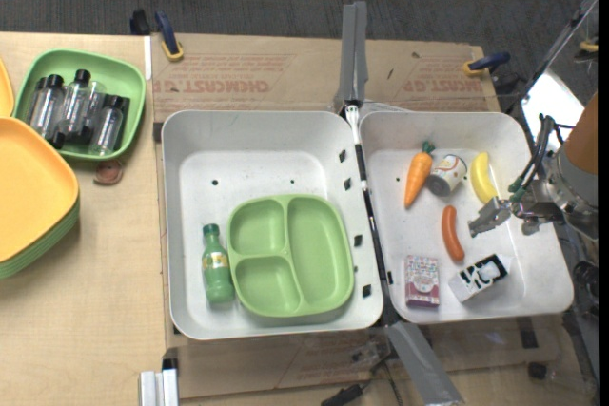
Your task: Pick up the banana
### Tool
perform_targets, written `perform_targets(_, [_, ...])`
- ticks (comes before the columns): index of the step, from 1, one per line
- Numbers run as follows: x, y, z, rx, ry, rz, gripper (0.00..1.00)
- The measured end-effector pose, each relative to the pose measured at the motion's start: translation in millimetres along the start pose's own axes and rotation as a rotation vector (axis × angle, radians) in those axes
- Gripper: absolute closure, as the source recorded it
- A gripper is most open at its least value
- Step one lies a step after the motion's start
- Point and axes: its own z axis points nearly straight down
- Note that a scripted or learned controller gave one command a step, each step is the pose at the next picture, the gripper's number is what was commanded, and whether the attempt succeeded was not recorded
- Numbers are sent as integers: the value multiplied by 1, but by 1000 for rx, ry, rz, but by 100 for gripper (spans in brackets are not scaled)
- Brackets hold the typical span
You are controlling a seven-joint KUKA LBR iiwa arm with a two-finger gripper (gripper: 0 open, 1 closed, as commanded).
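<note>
Lying in the right bin near its far right wall, the banana is running its long axis front to back, just up-left of the end effector, which is hovering narrow and holding nothing, beside the sausage.

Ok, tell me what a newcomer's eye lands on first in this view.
Most likely the green divided tray lying in the left bin, with a green bottle beside it. Next, the bright cluster in the right bin: an orange carrot, the yellow banana and a red sausage. The gripper hangs just below the banana.
</note>
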Motion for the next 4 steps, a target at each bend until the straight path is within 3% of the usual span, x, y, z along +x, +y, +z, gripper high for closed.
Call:
perform_targets(1, [-49,54,102,-4,0,-146,0])
perform_targets(2, [-50,54,94,-4,0,-143,100])
perform_targets(3, [21,34,103,-1,1,-290,100])
perform_targets(4, [-64,26,103,-3,-1,33,100])
